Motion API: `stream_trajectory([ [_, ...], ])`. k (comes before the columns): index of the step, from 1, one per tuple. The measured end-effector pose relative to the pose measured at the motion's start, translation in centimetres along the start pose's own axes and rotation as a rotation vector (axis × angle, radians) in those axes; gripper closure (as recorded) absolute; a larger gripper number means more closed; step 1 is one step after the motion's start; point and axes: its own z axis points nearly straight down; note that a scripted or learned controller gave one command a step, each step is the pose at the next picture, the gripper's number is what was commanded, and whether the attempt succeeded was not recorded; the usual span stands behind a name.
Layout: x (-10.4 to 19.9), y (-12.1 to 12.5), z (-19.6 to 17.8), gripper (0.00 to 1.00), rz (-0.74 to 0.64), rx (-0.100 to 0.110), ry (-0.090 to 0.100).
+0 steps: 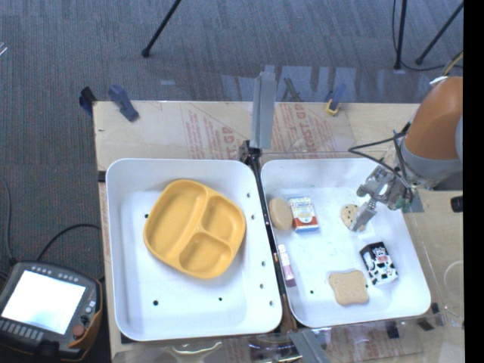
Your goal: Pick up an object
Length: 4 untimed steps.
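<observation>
Over right bin (393, 297): jaws (368, 206) beside cookie (349, 216) (apart)

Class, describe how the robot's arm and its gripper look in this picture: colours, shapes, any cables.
The arm is bulky and rounded, with an orange band above a grey wrist section. A thin dark cable loops beside the wrist. The gripper is small, metallic grey, with two slim fingers.

Hidden and cut-off parts at the right bin

The arm (442, 131) runs out past the right edge, and the gripper (368, 209) covers part of the round cookie (347, 216). Print on the small box (304, 212) and the black-and-white carton (379, 264) is too small to read.
</observation>
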Motion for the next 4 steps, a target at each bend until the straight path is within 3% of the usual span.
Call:
stream_trajectory([
  [1,-0.2,3.4,-1.6,0.00,0.324,-0.001,-0.003],
  [2,9.2,6.4,4.8,0.00,0.433,0.002,0.003],
  [3,7.9,1.6,-4.1,0.00,0.520,-0.003,-0.008],
  [4,0.1,0.9,-0.6,0.00,0.553,0.003,0.001],
])
